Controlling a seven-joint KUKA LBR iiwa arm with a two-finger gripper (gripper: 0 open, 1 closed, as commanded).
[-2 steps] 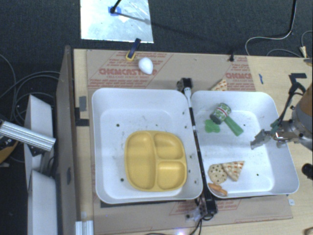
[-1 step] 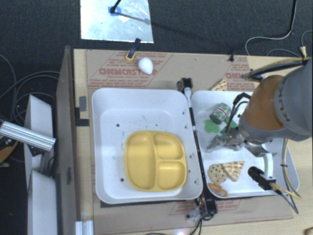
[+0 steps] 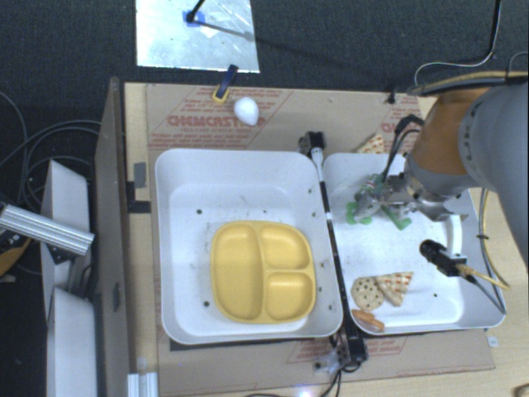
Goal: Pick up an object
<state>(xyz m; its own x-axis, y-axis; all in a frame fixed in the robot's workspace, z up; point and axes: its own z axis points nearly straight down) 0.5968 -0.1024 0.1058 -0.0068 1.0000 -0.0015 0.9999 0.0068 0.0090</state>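
Green toy [image 3: 361,211] sits right under your claw [image 3: 382,198] in the right bin [image 3: 471,317]; whether the claw is wide or closed, you cannot tell. Crowded against the divider, it could skid away or get clipped off-centre.

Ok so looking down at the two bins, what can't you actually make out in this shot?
- Gripper: in the camera view its fingers blur into the green object below; grasp unclear.
- Green object: partly under the gripper, shape unreadable.
- Arm: cut off by the right edge and covering the right bin's upper right corner.
- Orange item at the right bin's front rim: too small to identify.
- White ball-like thing behind the left bin: overexposed, no detail.
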